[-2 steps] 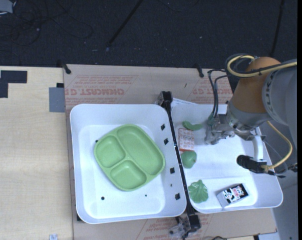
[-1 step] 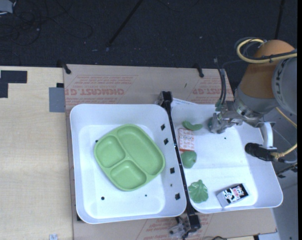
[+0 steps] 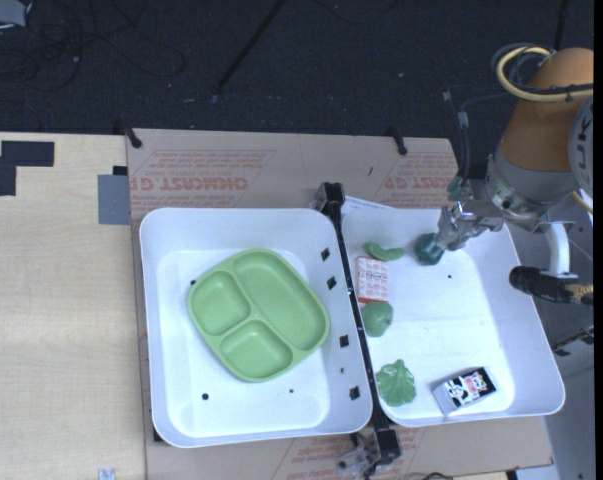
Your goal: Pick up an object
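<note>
Teal object (image 3: 428, 250), small and rounded, sits near the twelve o'clock wall of the right bin (image 3: 526, 313), and the gripper (image 3: 451, 230) is right over it at its two o'clock side. From where I stand I cannot tell how the jaws are set, or whether they have anything, because the wrist blocks the tips.

Around the bin: a pale green piece (image 3: 384, 252) lies just beside the teal one at nine o'clock, a red-printed card (image 3: 372, 279) below that, a green lump (image 3: 378, 318) by the divider, a leafy green toy (image 3: 395, 382) at six, a black box (image 3: 465, 388) at five. The left bin (image 3: 171, 368) holds a green divided plate (image 3: 258, 313).

To do this well, I'd centre over the teal piece, keep clear of the wall, close firmly, then lift straight.
</note>
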Action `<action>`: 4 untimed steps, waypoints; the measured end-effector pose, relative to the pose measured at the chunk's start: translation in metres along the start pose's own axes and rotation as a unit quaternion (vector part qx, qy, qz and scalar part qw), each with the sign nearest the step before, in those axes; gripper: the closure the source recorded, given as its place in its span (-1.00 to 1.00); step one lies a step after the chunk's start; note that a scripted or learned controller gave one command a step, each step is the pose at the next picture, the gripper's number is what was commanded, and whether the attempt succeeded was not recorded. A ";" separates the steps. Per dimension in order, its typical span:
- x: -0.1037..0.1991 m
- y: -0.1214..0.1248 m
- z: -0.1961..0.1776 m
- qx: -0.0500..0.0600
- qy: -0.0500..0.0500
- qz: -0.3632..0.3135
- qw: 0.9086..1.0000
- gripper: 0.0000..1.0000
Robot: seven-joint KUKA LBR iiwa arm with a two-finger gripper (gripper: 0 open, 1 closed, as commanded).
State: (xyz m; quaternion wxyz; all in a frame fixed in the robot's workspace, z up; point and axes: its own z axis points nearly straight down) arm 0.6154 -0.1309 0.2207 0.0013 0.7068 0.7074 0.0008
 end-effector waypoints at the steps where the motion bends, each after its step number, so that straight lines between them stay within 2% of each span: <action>1: 0.046 0.009 -0.009 0.002 0.001 -0.001 1.000 1.00; 2: 0.098 0.020 -0.015 0.002 0.001 -0.001 1.000 1.00; 3: 0.147 0.015 -0.019 0.003 0.001 -0.002 1.000 1.00; 4: 0.196 0.026 -0.006 0.003 0.001 -0.002 1.000 1.00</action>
